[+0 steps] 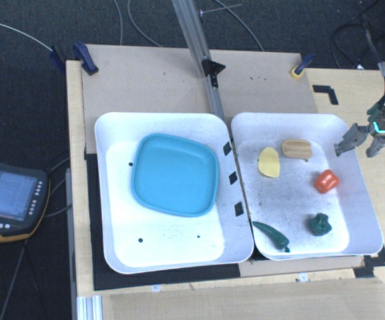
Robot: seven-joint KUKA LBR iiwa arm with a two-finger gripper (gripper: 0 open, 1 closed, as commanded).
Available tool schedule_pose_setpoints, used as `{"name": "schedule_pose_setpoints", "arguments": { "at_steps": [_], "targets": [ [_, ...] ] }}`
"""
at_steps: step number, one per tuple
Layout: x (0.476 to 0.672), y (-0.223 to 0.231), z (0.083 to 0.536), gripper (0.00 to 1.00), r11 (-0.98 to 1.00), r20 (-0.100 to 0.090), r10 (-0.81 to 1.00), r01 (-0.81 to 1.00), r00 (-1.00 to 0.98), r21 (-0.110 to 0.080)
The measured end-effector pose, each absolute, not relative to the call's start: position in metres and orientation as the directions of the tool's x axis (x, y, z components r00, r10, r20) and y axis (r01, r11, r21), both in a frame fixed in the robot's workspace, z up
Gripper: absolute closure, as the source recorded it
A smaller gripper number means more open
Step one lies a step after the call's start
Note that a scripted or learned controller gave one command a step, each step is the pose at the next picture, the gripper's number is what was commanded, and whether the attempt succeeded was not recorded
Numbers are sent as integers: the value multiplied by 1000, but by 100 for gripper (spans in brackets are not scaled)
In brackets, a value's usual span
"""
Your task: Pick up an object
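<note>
You have no readable brand, label or writing here; the handheld controller (9,202) lying off the worktop's left edge shows a lit screen, but its text is too small to make out.

Your worktop (179,79) is pale board, set on dark carpet crossed by several thin cables; two blue clamps (85,59) and one yellow clamp (302,64) grip its far edge, and a grey metal rail (192,32) runs in from the far side down to the gap between the bins.

Count two white bins side by side; the left bin (112,179) holds one blue plate (175,174), lying flat near its middle. The right bin (359,205) holds five small objects: one yellow piece (269,162) and one tan bread-like piece (297,149) near the far edge, just beside each other; one red piece (325,181) towards the right edge; one dark green lumpy piece (319,225) near the near right corner; one long green pepper-like piece (272,235) at the near left corner, reaching onto the rim.

Your tool (362,141) sits over the right bin's far right corner, with its two fingers spread apart and nothing between them; it is well apart from the red piece, the nearest object.
</note>
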State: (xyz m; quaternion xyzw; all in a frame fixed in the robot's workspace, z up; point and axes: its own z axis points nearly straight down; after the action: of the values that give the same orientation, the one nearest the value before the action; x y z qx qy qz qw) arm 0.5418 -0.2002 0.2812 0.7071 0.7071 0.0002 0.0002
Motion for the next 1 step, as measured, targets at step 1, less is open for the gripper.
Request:
{"name": "schedule_pose_setpoints", "arguments": {
  "at_steps": [1],
  "targets": [
    [542,-200,281,0,0,0,1000,1000,0,0]
  ]
}}
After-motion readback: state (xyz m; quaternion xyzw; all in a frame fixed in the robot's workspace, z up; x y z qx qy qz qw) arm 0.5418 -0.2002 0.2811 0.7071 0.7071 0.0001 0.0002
